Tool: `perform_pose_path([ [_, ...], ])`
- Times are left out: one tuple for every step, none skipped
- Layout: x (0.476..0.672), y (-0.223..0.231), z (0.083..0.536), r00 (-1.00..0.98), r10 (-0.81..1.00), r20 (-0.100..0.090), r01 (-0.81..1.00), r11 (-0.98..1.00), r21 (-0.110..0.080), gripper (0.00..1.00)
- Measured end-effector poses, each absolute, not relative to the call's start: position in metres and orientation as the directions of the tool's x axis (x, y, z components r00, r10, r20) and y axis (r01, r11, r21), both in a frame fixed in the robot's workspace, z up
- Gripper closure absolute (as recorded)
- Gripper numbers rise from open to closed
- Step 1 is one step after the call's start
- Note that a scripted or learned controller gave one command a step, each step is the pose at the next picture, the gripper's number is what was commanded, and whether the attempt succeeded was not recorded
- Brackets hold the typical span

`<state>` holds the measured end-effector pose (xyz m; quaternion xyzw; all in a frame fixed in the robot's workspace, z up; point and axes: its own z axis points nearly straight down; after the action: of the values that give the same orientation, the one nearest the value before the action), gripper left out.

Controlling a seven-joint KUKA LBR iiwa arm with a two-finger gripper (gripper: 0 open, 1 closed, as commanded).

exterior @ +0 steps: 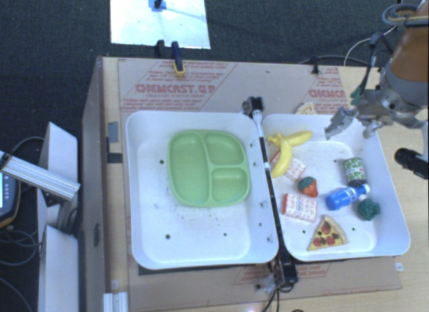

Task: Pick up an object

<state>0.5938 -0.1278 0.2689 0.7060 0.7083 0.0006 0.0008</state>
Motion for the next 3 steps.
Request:
perform_pose_path([
  [0.565,-0.099,0.171,-0.001,1.000,0.001,1.000,0.001,-0.002,0.00],
  [0.564,-0.113,0.118,-0.001,1.000,0.000,1.000,0.001,-0.001,0.00],
  [0.546,-0.104,0.084,-0.001,1.000,0.000,1.000,0.001,0.000,0.00],
])
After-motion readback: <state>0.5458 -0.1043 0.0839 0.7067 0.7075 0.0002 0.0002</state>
